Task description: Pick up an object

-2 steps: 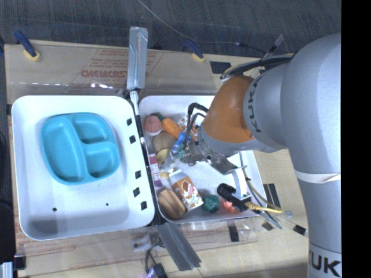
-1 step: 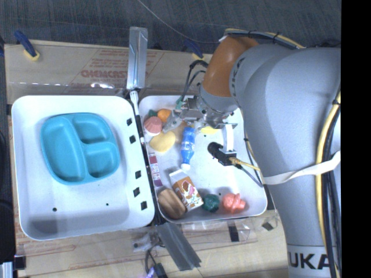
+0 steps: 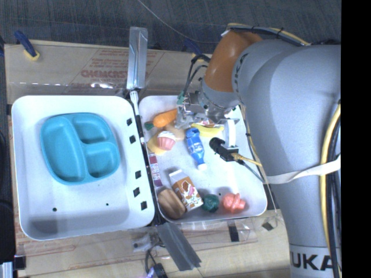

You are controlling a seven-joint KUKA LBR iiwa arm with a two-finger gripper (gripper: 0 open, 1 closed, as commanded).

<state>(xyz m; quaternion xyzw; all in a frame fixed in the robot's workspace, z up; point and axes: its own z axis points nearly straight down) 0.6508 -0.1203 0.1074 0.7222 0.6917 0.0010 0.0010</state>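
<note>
The arm (image 3: 278, 97) is reaching in from the right, with its orange band (image 3: 226, 59) sitting over the far part of the right bin (image 3: 255, 184). The gripper (image 3: 191, 113) is hanging low at that bin's far end, just beside the orange carrot (image 3: 164, 118) and the yellow item (image 3: 207, 124). Whether its jaws are apart or together cannot be told.

The blue bottle (image 3: 196, 146) is lying mid-bin, near the gripper. The pink cupcake (image 3: 166, 140) is resting toward the left wall. Along the near edge, the brown bread roll (image 3: 170, 202), the small carton (image 3: 186, 192), the green piece (image 3: 211, 202) and the pink toy (image 3: 234, 202) are sitting in a row.

The left bin (image 3: 35, 213) is bearing a blue divided tray (image 3: 79, 146).
</note>
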